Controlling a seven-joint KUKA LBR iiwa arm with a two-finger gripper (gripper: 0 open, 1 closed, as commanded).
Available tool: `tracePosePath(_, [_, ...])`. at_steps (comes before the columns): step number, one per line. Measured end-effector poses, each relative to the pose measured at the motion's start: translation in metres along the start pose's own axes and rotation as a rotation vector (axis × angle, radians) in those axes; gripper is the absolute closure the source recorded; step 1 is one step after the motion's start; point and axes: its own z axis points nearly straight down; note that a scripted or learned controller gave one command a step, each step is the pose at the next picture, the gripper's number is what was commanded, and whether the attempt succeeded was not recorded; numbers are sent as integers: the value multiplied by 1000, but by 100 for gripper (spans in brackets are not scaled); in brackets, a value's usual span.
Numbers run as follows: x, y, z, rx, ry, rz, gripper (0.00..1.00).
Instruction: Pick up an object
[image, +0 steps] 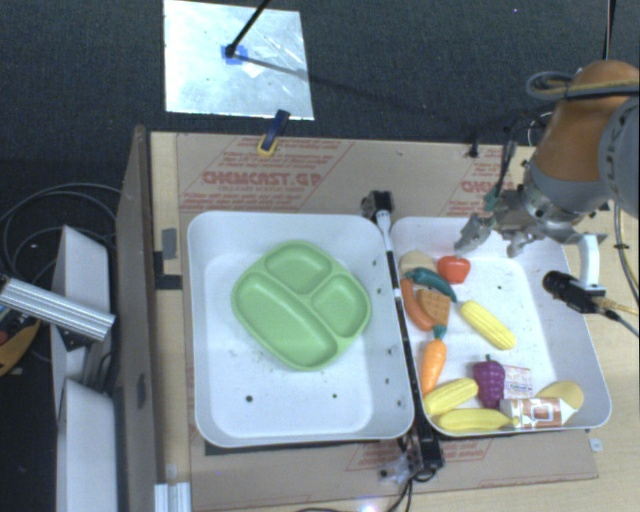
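In the right bin (585, 350) we see plastic toy food: tomato (454, 268), corn (487, 324), carrot (432, 364), grapes (489, 379). The left bin (215, 300) holds 1 green divided plate (300, 303). The gripper (497, 236) hovers spread, holding nothing.

Arm (590, 130) low, fingers (472, 236) splayed apart

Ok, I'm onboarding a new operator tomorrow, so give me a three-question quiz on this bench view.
1. True or false: the green plate lies in the left bin.
2. Which lies nearest the gripper? A) purple grapes B) red tomato C) corn cob
3. Fill in: the orange carrot lies along the right bin's ___ wall, beside the divider.

Key: 1 true; 2 B; 3 left.
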Motion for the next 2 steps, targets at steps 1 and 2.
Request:
tracePosePath(1, [14,29,99,0,2,-6,0])
tracePosePath(2, [13,30,83,-7,1,-5,100])
